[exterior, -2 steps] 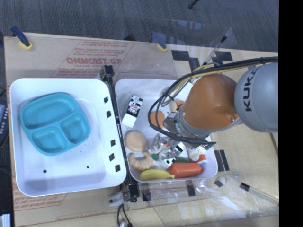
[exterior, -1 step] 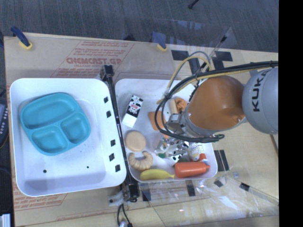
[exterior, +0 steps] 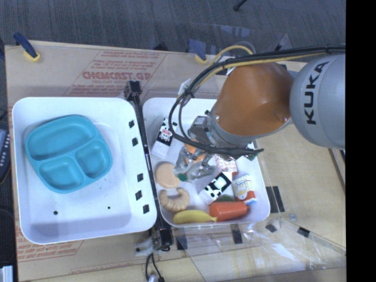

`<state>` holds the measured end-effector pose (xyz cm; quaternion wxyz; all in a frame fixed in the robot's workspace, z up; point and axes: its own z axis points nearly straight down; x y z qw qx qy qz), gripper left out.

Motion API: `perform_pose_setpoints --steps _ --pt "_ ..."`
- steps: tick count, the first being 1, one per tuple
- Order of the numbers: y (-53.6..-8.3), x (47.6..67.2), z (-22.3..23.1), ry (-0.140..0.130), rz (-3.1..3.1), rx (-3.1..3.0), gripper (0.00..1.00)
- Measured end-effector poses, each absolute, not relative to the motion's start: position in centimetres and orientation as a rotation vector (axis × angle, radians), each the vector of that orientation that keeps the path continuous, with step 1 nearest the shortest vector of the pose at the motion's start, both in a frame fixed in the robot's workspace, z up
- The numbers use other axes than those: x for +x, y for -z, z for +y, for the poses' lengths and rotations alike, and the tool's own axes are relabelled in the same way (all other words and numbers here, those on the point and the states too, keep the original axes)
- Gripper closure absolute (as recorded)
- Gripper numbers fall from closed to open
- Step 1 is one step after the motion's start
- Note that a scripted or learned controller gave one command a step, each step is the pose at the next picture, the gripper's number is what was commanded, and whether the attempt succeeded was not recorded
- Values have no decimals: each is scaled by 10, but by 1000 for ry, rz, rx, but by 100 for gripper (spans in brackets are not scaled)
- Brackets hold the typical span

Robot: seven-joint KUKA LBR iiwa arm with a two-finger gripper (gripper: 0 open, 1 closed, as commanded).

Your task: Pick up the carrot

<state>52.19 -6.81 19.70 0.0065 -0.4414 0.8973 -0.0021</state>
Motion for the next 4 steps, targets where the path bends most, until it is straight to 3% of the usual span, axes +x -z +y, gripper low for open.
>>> perform_pose_setpoints --steps 2,3,4 --pt "-214 523 -68 7 2806 -1390 100" --pt "-192 514 -54 0 2872 -1272 100" --pt "-192 515 -54 1 2872 -1271 0"
